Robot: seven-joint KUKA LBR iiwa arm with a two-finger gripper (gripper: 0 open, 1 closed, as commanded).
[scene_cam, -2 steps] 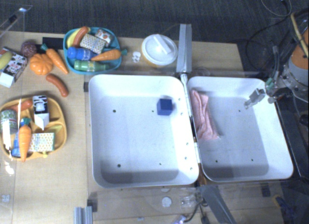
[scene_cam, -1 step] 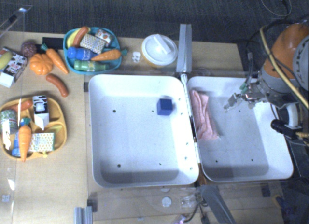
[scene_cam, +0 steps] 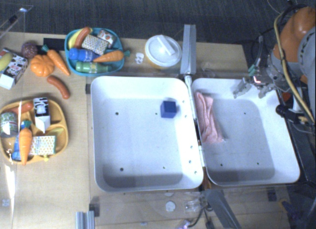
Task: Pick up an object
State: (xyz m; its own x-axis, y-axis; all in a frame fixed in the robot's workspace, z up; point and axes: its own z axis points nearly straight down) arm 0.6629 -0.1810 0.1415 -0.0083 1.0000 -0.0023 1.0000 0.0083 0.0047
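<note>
Nearest us, we see a small matte blue cube (scene_cam: pixel 169 108) in the smooth left bin (scene_cam: pixel 106 173), a crumpled pink cloth (scene_cam: pixel 208 118) in the right bin (scene_cam: pixel 286 169), and the gripper (scene_cam: pixel 254 88), fingers spread and empty, above its far edge.

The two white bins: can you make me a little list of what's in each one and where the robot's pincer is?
left bin: one blue cube, near the upper right corner
right bin: one pink cloth, lying along the left wall
pincer: over the right bin's upper right part, apart from the cloth
pincer holding: nothing seen between its fingers
task state: nothing picked up yet
</note>
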